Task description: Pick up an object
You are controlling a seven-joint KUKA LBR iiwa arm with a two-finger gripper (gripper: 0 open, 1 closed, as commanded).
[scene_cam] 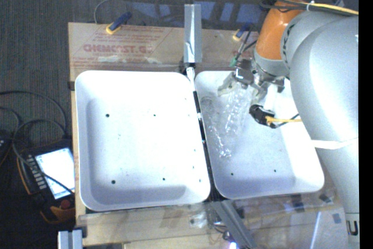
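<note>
In the right bin: a crumpled clear plastic film (227,119) lies near the bin's left wall, running from the back toward the middle.
Right bin (291,175): white and shallow, its floor bare in front of the film.
Left bin (140,143): white, just beside the right one.
Gripper (249,83): sits at the film's upper end; grip state cannot be told from this view.
Handling: probably very light, soft and limp; slippery, prone to slide out or tear rather than break.
Where to grip: likely a bunched fold near the film's upper end, where the layers gather thick enough to pinch.
</note>
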